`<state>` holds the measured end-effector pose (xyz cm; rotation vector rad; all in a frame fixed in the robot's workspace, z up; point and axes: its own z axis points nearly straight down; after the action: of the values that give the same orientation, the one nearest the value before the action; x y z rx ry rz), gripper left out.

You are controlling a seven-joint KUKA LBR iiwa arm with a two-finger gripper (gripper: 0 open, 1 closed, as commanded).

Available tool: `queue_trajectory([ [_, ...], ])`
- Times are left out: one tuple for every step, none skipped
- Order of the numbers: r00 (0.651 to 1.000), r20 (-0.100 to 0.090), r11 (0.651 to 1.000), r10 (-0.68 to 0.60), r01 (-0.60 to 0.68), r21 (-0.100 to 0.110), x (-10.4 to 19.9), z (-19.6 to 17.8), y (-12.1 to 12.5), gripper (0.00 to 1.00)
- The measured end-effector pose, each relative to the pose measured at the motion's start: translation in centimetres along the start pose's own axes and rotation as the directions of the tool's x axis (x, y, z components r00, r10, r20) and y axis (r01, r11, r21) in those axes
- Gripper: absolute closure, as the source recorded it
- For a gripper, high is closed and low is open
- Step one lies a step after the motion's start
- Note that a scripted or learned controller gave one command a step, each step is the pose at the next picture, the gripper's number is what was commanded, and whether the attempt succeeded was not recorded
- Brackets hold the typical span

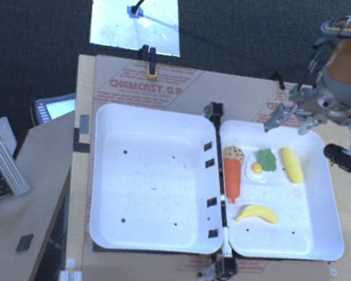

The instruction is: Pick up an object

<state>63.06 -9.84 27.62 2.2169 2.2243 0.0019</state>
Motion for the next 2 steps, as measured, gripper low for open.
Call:
queue_trajectory([
  [1.0, 0.003, 1.0, -0.002, 0.003, -0.017, 0.0, -22.1, -3.0, 0.0],
  [1.0, -0.003, 1.0, -0.003, 0.003, 0.015, 4.3, -7.0, -10.0, 0.0],
])
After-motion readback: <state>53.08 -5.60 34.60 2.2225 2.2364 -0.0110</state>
